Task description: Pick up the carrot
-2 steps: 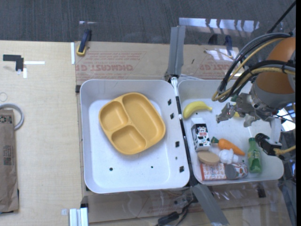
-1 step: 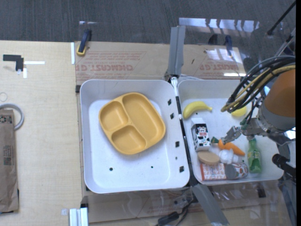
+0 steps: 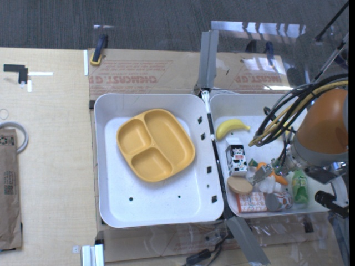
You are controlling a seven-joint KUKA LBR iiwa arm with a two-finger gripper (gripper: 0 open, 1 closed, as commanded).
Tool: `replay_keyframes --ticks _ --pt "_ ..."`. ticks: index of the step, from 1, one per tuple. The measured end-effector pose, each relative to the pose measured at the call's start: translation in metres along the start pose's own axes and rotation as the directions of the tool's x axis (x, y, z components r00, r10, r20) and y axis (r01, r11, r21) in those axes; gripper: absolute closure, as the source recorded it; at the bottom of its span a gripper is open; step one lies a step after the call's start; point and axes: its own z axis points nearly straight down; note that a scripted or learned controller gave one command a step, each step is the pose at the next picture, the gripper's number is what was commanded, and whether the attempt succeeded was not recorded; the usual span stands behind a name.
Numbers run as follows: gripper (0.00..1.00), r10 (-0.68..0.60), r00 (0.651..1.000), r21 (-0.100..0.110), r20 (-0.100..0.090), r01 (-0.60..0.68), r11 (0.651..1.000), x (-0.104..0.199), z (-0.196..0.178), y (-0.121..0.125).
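Note:
The carrot (image 3: 280, 178) shows as a small orange piece low in the right bin (image 3: 252, 111), among a cluster of items. My gripper (image 3: 263, 174) is down in that bin, right at the cluster and just left of the carrot. The arm's grey wrist and orange band hang above it on the right and hide part of the pile. Whether the carrot is in the gripper's grasp cannot be seen.
A yellow banana (image 3: 232, 128), a small milk carton (image 3: 237, 158), a round tan disc (image 3: 239, 185), a green item (image 3: 299, 186) and a red-printed card (image 3: 253, 203) share the right bin. A yellow divided plate (image 3: 156, 144) lies in the left bin (image 3: 111, 204). Black cables run above the arm.

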Motion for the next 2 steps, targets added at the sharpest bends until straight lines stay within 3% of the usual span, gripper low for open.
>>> replay_keyframes --ticks 1,2 --pt "1.00 0.004 1.000 -0.001 0.001 -0.004 1.000 -0.001 -0.009 0.000" --pt "1.00 0.378 0.926 0.002 0.002 -0.378 0.926 -0.003 -0.160 0.009"
